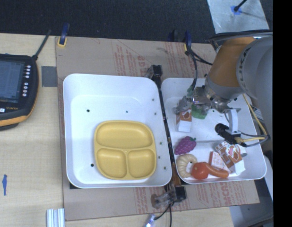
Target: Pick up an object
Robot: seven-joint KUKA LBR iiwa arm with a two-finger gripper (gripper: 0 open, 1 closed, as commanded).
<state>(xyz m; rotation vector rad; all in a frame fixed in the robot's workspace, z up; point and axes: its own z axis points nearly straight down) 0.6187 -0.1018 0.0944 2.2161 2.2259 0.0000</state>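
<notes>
Left bin (80, 91): one yellow divided tray (125, 149), lying flat toward the near side. Right bin (259, 167): purple grape bunch (185, 144), pale bagel-like ring (185, 162), red tomato (200, 171) touching an orange carrot piece (219, 172), a red-and-white packet (228, 154), a small white-and-brown carton (184, 122), and a green item (200, 111) partly hidden under the arm. Gripper (191, 105) low over the carton at the bin's far left; whether its fingers are spread or pressed together cannot be told.
</notes>
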